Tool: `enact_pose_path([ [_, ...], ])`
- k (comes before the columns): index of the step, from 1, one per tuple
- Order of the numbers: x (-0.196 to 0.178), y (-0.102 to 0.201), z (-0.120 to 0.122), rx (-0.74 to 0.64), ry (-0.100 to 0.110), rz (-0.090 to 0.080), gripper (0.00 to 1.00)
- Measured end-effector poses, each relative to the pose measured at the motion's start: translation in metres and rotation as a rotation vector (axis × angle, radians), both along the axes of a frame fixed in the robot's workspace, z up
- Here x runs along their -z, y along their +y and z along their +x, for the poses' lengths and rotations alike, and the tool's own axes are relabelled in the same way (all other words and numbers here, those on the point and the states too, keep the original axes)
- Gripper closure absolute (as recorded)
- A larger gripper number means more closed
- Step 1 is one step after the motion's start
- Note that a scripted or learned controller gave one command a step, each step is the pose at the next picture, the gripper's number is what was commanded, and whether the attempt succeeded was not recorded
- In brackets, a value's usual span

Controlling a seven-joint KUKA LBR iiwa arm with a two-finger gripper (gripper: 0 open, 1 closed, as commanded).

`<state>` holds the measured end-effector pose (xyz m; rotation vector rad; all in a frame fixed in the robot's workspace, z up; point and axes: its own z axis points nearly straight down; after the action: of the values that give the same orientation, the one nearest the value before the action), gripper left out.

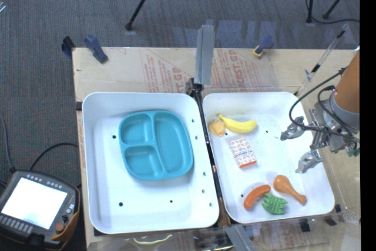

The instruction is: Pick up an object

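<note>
The right bin (267,104) holds a yellow banana (238,124) with a small pale yellow piece (217,128) at its left end. Below them lies a white and red carton (242,153). Near the front of that bin lie an orange-red sausage (256,197), a green leafy toy (274,204) and an orange drumstick (289,188). My gripper (299,148) hovers over the right bin's right side, above the drumstick, and is open with nothing between its fingers (309,160).
A blue divided plate (157,144) lies in the left bin (100,185). A grey post (204,59) stands behind the seam between the bins. Clamps sit on the bench's back edge, and a teach pendant (36,203) lies at the lower left.
</note>
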<state>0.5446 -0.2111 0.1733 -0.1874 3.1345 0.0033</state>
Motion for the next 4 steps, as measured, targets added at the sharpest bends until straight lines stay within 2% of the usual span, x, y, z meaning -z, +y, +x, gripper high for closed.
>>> enact_pose_path([
  [1, 0.077, 0.007, -0.063, 0.154, 0.009, 0.002, 0.0],
  [2, 0.087, 0.006, -0.068, -0.18, 0.003, 0.001, 0.0],
  [3, 0.074, 0.0, -0.039, 0.144, 0.001, 0.0, 0.0],
  [4, 0.065, -0.001, -0.022, 0.4, 0.001, 0.0, 0.0],
])
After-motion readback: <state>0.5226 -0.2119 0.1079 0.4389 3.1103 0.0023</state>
